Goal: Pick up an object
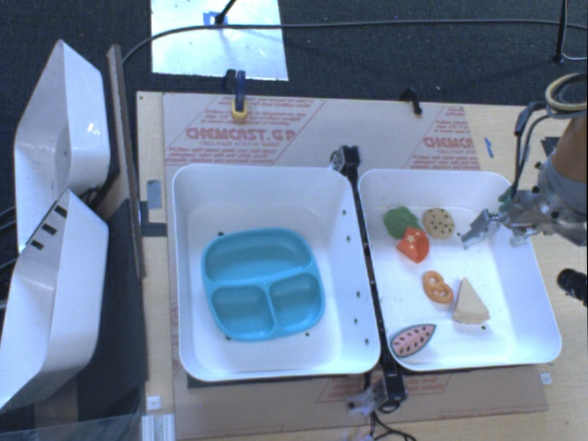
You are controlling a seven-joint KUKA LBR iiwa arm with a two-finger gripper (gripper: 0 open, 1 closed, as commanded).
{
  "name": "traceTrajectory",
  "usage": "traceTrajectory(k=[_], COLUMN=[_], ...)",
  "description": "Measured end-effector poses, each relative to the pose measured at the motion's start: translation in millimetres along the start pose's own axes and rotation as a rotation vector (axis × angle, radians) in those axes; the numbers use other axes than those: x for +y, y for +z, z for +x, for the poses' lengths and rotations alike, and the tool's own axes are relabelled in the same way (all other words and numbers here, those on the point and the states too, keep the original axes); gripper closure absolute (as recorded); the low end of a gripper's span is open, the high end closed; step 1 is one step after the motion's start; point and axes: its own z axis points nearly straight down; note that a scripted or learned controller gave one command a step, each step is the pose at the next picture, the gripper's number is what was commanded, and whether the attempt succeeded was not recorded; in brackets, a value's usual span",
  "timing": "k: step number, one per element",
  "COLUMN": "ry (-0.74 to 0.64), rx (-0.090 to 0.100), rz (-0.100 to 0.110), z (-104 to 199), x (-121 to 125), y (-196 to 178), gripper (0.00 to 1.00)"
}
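Pincer (480, 229) over right bin (528, 288) near its right edge, open, holding nothing; risks closing short of cookie (439, 221) and gripping air.

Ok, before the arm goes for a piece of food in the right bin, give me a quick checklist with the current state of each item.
1. Gripper over the right bin: ok.
2. Nothing between its fingers: ok.
3. Cookie is nearest and lies apart from the gripper: ok.
4. Cookie has room around it; green piece and red piece touch each other: ok for cookie.
5. Pretzel, wedge, watermelon slice out of the path: ok.
6. Finger opening wide enough: cannot tell.
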Motion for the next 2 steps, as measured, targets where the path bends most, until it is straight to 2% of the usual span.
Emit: traceTrajectory(k=[1, 2], ry=[-0.001, -0.001], rx=[-0.001, 0.0], rz=[-0.006, -0.002], z=[0, -4], x=[1, 8], y=[-3, 55], gripper=[0.0, 0.0])
